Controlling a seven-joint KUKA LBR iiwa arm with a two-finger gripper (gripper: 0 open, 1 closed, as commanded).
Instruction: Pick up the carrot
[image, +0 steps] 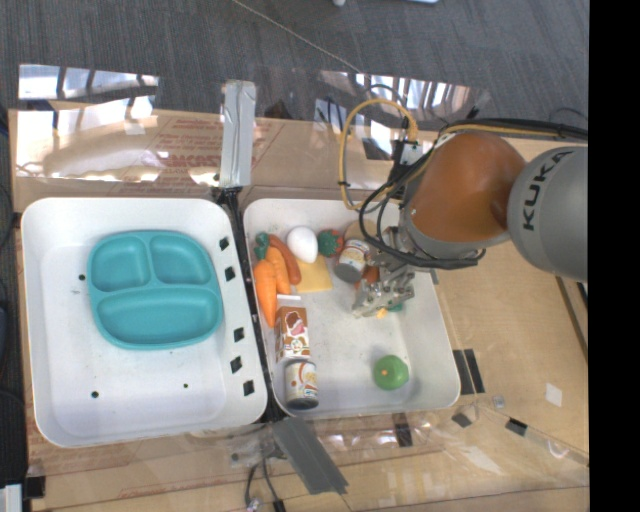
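Hovering over the right bin (440, 330) near the can (351, 262), the gripper (381, 298) (open or closed, I cannot tell) should shift left to straddle the carrot (266, 288) crosswise.

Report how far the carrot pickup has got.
Done: nothing visible; the carrot lies against the left wall of the right bin, beside the egg. In hand: the end effector hangs low over the bin's middle, near the can, apart from the carrot. Left: move across to it, grasp, lift.
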